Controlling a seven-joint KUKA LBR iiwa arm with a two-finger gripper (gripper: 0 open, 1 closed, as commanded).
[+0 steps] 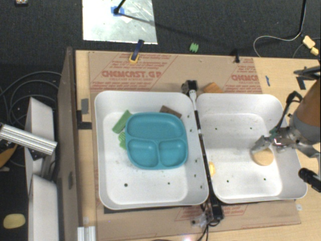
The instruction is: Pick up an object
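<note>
The gripper (267, 143) sits low over the right side of the right-hand shallow white bin (235, 185), touching or just above a round tan disc-shaped object (263, 157), though whether it is open or closed on the object I cannot tell. The grey arm (306, 119) leans in from the right, partly cut off by the edge. The left-hand shallow white bin (108, 149) holds a blue three-compartment plastic tray (155, 139) that half hides green pieces (121, 122) and a brown block (171, 111), too covered to identify.

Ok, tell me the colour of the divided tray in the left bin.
The divided tray is light blue, a turquoise shade, plain without pattern; the camera view shows it.
</note>
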